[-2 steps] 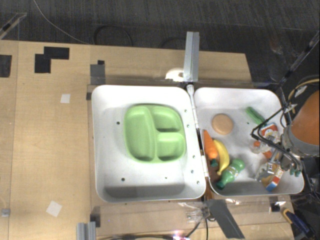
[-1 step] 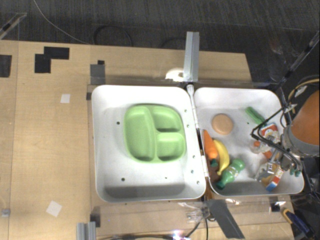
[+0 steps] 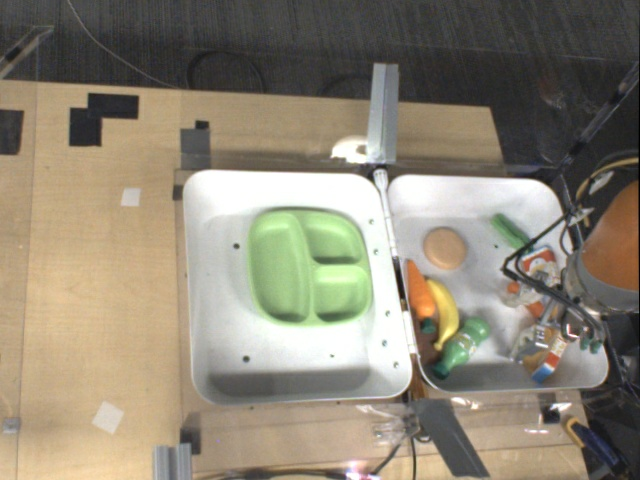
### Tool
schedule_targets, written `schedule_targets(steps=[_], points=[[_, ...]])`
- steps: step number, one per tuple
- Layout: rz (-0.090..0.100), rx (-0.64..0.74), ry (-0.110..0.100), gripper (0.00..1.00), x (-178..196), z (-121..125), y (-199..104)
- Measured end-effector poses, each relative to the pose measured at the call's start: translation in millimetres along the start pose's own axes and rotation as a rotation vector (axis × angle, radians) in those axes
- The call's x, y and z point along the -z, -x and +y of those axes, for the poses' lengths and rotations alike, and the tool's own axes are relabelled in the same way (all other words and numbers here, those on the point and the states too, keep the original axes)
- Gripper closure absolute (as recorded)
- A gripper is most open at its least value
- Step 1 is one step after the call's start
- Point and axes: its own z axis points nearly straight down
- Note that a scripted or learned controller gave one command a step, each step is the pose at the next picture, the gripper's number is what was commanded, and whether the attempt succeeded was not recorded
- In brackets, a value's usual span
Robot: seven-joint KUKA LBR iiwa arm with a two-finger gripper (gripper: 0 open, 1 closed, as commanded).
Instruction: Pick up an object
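The right bin (image 3: 480, 193) holds several objects. A tan round piece (image 3: 445, 248) lies near its middle and a green stick (image 3: 508, 230) sits toward the back. An orange carrot (image 3: 420, 290), a yellow banana (image 3: 446, 315), a green bottle (image 3: 461, 344) and a small brown item (image 3: 428, 341) crowd along the left wall. My gripper (image 3: 545, 346) hangs low over the bin's front right corner, under the orange-banded wrist (image 3: 612, 243). It is apart from the green bottle, which lies to its left. Small red and white parts (image 3: 540, 264) sit just behind the gripper.
The left bin (image 3: 215, 368) carries a green divided tray (image 3: 305, 265) in its middle. A metal post (image 3: 383, 108) stands behind the seam between the bins. Black cables (image 3: 540, 243) loop beside the wrist. The wooden bench (image 3: 90, 298) stretches off to the left.
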Motion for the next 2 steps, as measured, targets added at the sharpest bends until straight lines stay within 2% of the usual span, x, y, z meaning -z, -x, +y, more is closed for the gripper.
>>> schedule_targets(steps=[2], points=[[0.000,0.010,0.000,0.00,0.0,0.2,0.1]])
